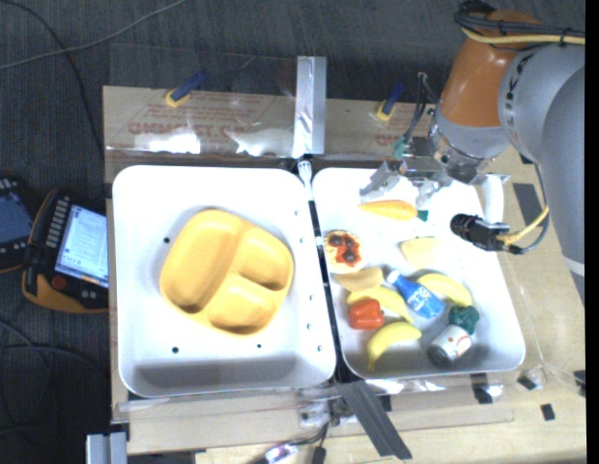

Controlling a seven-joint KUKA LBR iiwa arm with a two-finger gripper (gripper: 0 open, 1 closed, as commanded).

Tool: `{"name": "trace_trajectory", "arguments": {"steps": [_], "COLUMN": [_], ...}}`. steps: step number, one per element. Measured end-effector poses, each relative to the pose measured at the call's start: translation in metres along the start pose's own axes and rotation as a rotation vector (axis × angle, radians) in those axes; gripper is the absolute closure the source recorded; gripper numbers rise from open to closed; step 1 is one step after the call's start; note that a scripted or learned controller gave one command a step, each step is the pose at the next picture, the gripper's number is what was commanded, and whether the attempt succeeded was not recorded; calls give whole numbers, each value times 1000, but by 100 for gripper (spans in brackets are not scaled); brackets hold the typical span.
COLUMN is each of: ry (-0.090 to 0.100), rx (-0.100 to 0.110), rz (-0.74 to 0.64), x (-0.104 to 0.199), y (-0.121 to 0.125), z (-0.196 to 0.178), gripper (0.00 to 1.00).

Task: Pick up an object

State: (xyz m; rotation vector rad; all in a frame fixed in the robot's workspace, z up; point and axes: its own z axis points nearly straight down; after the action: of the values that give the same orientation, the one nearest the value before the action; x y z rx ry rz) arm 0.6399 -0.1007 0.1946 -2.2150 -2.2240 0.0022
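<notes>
Dark carpet surrounds a wooden table (135,114) carrying two white bins side by side, cables and a handheld control unit (72,249) lying off its left edge. Largest on show is the left bin (145,187), filled mostly by a lumpy yellow form (225,269). Next comes the right bin (507,332), its clutter gathered toward the near edge: bananas (391,341), a blue bottle (417,298), a red pepper (365,311), a small can (451,344). Alone by the bin's far edge lies the likely target, a yellow-orange wedge (388,209), its long axis running left to right along that edge, the thinner end apparently toward the left bin. Above it hangs the tool (404,187), fingers spread, straddling the wedge's far side without pinching it. A clean pickup would probably mean lowering straight down with the fingers set across the short width, centred along the length, then closing before lifting, staying off the bin wall.
</notes>
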Motion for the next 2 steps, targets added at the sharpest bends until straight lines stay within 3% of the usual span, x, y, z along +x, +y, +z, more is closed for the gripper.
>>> {"name": "trace_trajectory", "arguments": {"steps": [1,2], "ry": [-2,-8], "rx": [-2,-12], "rz": [-135,-228], "x": [-35,-87], "y": [-9,-66], "z": [101,105], "gripper": [0,0]}}
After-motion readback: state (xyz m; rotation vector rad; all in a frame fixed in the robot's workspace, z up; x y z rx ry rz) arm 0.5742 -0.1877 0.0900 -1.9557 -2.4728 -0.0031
